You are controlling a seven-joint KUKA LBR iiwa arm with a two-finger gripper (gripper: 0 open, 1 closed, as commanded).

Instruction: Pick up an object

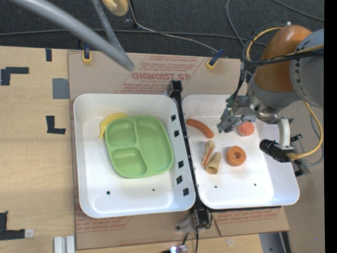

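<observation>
My end effector (235, 121) hangs over the upper part of the right bin (274, 191), reaching in from the right; its dark fingers point down toward the bin floor, and I cannot tell how wide they stand. Just beside it, on its right, lies a small pinkish-red round piece (246, 128), close against the fingers but not visibly between them. To its left a red sausage (200, 127) lies at a slant on the bin floor, near the divider between the bins. Below the sausage rests a tan cone-shaped piece (211, 157), and beside that, to the right, an orange ring like a doughnut (236, 156). These four things lie apart from one another.

The left bin (89, 194) holds a green sectioned plate (139, 145) with three compartments; a yellow thing (109, 121) shows from under its upper left edge, mostly covered. Both bins sit side by side on a cardboard sheet (158, 73) laid on the desk (31, 157).
</observation>
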